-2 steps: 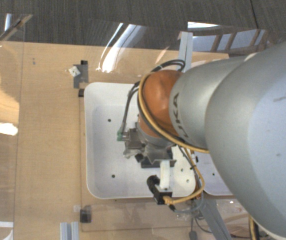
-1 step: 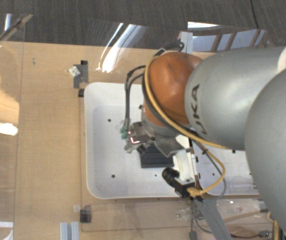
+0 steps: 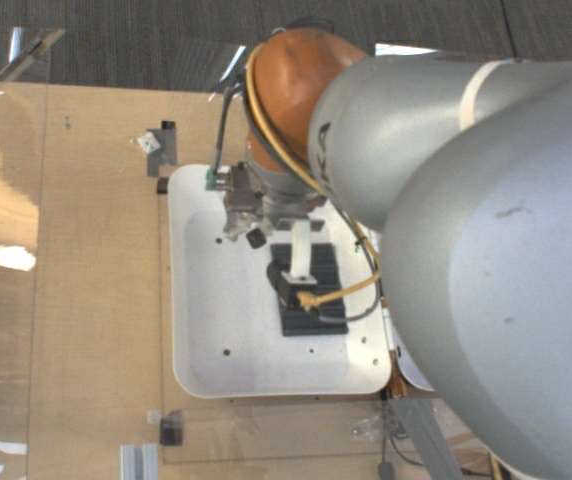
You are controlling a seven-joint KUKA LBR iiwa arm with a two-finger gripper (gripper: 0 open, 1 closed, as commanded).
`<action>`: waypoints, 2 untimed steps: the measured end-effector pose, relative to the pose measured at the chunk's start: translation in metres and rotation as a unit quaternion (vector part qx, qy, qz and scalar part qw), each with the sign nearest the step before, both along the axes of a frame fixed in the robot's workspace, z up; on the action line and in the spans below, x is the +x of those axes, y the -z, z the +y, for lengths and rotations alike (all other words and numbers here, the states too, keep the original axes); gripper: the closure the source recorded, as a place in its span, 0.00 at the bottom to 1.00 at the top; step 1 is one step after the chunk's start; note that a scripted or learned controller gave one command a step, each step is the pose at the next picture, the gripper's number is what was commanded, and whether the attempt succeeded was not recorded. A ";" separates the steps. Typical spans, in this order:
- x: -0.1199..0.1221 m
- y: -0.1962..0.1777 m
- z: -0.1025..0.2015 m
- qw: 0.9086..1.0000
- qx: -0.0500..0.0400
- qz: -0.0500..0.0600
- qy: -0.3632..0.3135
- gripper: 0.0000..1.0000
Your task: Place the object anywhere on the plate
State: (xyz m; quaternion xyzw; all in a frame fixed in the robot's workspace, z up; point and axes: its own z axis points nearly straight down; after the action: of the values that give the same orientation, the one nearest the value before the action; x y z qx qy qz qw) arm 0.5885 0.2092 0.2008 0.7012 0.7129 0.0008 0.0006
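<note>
The task looks barely begun, as far as the view lets one judge. Nothing can be seen resting on a plate, and the transfer is not yet done. The pincer (image 3: 238, 223) hangs low over the white bin (image 3: 216, 353), near the bin's 12 o'clock wall. Whether it is released, clenched or grasping anything cannot be told, since the wrist hides its working end.

The likeliest candidate for the object is a small dark piece (image 3: 256, 238) at about 4 o'clock from the pincer, just beside it. It is too small to say whether it lies on the bin floor or is held off it.

The arm (image 3: 466, 218) covers everything at the bin's 3 o'clock side. A pale curved edge (image 3: 409, 373) peeks out under it at the bin's 4 o'clock corner and may be the plate's rim, though that is a guess. The wooden surface (image 3: 86, 268) lies at 9 o'clock. A secure grasp, a lift and a carry toward 3 o'clock appear to remain.
</note>
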 end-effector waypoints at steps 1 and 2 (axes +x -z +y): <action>-0.084 0.076 0.012 0.998 0.001 0.001 -0.065 1.00; -0.100 0.044 -0.026 0.974 0.001 -0.001 -0.225 1.00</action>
State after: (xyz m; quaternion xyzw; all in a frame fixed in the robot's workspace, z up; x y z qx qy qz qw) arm 0.4881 0.1827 0.1572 0.5229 0.8524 0.0024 0.0010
